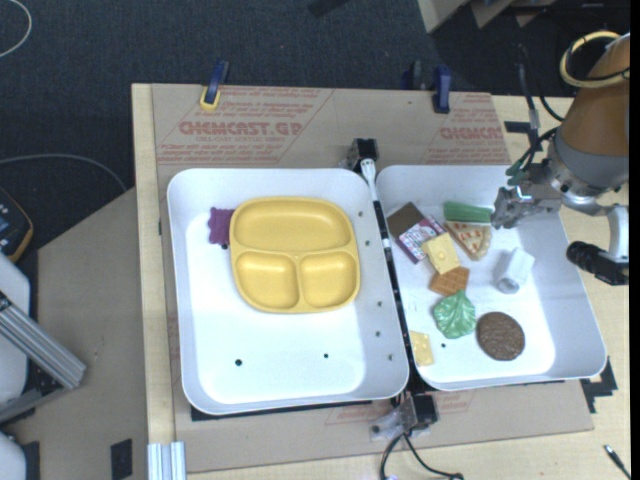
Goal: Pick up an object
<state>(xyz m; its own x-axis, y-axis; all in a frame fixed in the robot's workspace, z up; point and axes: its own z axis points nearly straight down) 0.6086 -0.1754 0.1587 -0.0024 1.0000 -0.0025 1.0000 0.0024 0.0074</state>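
The right bin (pixel 570 353) holds several small toy foods: a green stick (pixel 466 211), a pizza slice (pixel 470 238), a yellow cheese block (pixel 443 254), an orange cracker (pixel 450 281), a green leaf (pixel 455 315), a brown round patty (pixel 500 335), a white cylinder (pixel 514 268), a brown-and-pink wrapped packet (pixel 413 230) and a small yellow piece (pixel 422 348). My gripper (pixel 507 208) hangs over the bin's upper right, just right of the green stick and above the pizza slice. Nothing shows between its fingers.
The left bin (pixel 200 368) bears a yellow three-compartment tray (pixel 295 253) with a purple item (pixel 220 225) tucked at its left edge. Clamps sit on the board's far edge. The arm's orange band (pixel 600 108) stands over the right bin's far right corner.
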